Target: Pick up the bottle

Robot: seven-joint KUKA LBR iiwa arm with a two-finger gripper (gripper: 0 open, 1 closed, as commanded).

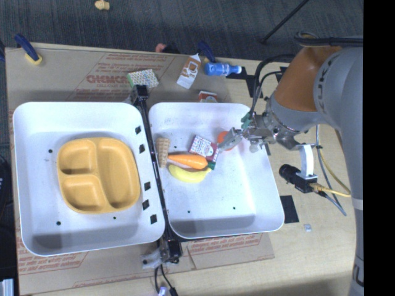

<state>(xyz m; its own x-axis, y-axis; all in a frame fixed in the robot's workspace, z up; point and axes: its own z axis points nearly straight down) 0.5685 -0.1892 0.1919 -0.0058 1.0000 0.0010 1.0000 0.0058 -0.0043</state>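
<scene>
A small blue bottle (220, 69) lies on its side on the cardboard behind the right bin (259, 208), outside it. My gripper (231, 138) is low over the right bin's back right part, pointing left. A small red-orange thing (222, 135) lies right at its tip; whether it is held is unclear. The bottle sits well behind the gripper, beyond the bin's rim.
In the right bin lie an ice-cream cone (162, 150), a carrot (187, 161), a banana (189, 175) and a red-and-white packet (201, 145). The left bin (24, 165) holds a yellow divided plate (99, 172). A small carton (188, 71) and a patterned packet (143, 77) lie behind the bins.
</scene>
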